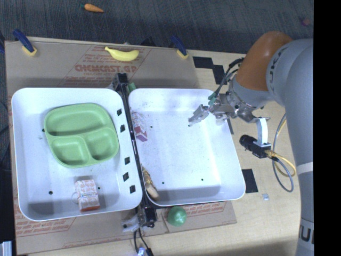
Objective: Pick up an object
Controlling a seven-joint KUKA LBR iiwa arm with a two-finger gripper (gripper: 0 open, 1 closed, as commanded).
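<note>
My gripper [196,116] hangs over the upper right part of the right bin [213,183], its fingers pointing left toward the bin's middle. Nothing shows between the fingers. A small red and white packet [139,127] lies against the right bin's left wall, well to the left of the gripper. A tan object [149,187] rests at that bin's lower left corner. In the left bin [24,143] sits a green divided tray [81,134], with a small red and white carton [86,194] below it.
A yellow banana [122,53] lies on the cardboard behind the bins. A green ball [177,216] sits in front of the right bin. Blue clamps [24,41] hold the cardboard's back edge. An orange item [94,7] lies on the floor beyond.
</note>
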